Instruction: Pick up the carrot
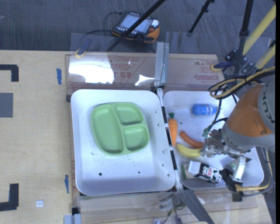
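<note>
While the gripper hovers right of the carrot — its state we cannot tell — we judge approach unfinished; next, shift left.

Carrot hugs the bin wall; sausage crowds its right.

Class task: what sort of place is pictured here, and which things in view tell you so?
Probably a robotics lab or test bench. A robot arm reaches over two white bins, toy food such as a carrot and banana lies in one, and tripod legs stand behind.
</note>
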Tool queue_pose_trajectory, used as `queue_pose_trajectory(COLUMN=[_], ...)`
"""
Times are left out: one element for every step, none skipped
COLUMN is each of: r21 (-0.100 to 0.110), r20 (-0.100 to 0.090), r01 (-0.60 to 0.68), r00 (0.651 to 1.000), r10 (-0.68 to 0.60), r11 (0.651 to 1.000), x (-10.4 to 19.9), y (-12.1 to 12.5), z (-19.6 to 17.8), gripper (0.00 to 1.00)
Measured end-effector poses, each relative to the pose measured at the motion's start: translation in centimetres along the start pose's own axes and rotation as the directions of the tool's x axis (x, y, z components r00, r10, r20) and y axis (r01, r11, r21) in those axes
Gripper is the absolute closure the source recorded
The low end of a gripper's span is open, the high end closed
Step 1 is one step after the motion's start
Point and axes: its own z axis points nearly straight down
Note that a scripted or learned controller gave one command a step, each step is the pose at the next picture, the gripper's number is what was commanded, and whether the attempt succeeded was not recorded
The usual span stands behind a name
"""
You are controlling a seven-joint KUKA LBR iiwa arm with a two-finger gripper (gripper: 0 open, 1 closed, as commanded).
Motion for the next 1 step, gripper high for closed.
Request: queue_pose_trajectory(r21=[0.029], r20=[0.011], r01=[0.070], r00=[0.997], r10=[-0.070], r11=[0.997], x=[-2.61], y=[0.09], z=[-8.09], gripper=[1.00])
